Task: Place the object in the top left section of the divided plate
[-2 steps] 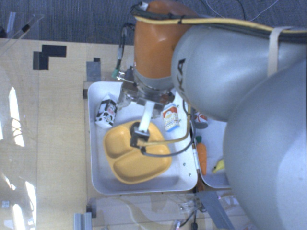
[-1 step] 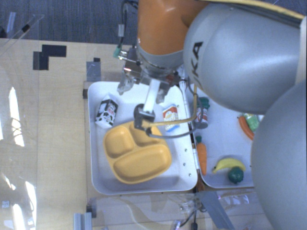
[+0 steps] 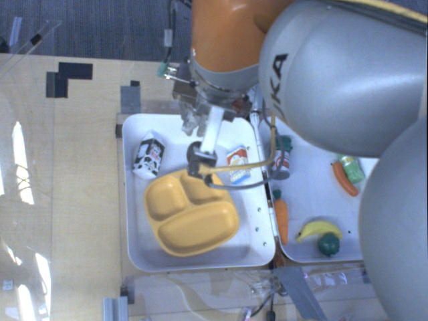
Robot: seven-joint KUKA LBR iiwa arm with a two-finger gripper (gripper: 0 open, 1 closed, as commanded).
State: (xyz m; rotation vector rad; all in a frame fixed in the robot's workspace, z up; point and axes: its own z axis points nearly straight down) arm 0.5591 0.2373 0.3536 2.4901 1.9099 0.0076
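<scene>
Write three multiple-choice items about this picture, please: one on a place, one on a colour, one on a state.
1. Where does the yellow divided plate lie?
A. in the left bin
B. in the right bin
C. on the bare bench

2. What colour is the banana in the right bin?
A. red
B. yellow
C. blue

3. How does the black-and-white carton stand to the plate?
A. inside a section
B. beside it, off the plate
C. under it

Answers:
1 A, the plate rests in the left bin.
2 B, its peel is yellow.
3 B, the carton lies at the plate's upper left, on the bin floor.
</scene>
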